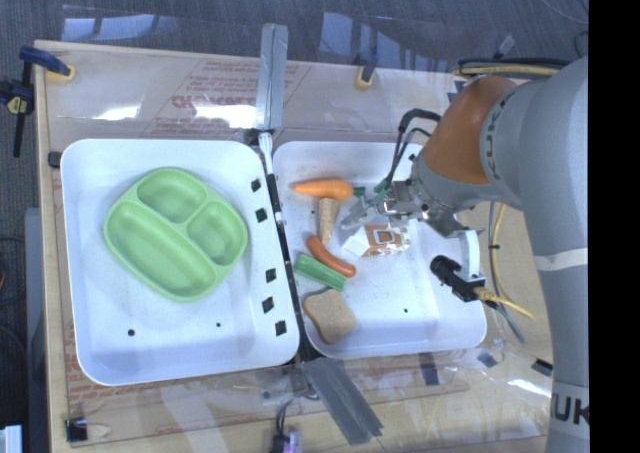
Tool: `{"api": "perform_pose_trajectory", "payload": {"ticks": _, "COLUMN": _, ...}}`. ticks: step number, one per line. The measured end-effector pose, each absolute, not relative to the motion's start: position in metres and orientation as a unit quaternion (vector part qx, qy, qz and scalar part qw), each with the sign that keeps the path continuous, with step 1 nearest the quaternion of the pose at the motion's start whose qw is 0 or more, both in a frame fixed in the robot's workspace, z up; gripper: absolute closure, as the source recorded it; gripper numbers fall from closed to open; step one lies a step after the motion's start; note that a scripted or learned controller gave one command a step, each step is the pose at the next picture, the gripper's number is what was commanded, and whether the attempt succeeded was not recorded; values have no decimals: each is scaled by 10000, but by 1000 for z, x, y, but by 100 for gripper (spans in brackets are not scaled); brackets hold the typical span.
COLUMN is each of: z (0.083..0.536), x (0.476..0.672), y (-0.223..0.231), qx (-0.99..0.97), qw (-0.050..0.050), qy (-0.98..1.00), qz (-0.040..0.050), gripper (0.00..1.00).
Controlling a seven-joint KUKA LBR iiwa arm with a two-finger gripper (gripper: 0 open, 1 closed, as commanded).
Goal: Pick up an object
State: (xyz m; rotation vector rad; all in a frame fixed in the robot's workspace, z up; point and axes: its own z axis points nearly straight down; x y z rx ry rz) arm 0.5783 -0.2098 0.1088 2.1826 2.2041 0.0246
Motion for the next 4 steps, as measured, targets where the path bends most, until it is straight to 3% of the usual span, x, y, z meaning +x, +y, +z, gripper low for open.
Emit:
{"api": "perform_pose_trajectory", "payload": {"ticks": 1, "z": 108, "x": 552, "y": -212, "qx": 6704, "qw": 186, "qy": 7417, "qz": 83, "gripper": 0}}
{"api": "perform_pose_trajectory", "payload": {"ticks": 2, "z": 119, "x": 553, "y": -212, "qx": 6689, "qw": 173, "qy": 7431, "qz": 79, "gripper": 100}}
{"api": "perform_pose_trajectory", "payload": {"ticks": 3, "z": 118, "x": 553, "y": -213, "qx": 6690, "qw": 174, "qy": 7431, "qz": 78, "gripper": 0}}
{"api": "perform_pose_trajectory", "payload": {"ticks": 4, "z": 94, "x": 540, "y": -210, "qx": 6373, "qw": 14, "qy": 7706, "qz": 10, "gripper": 0}}
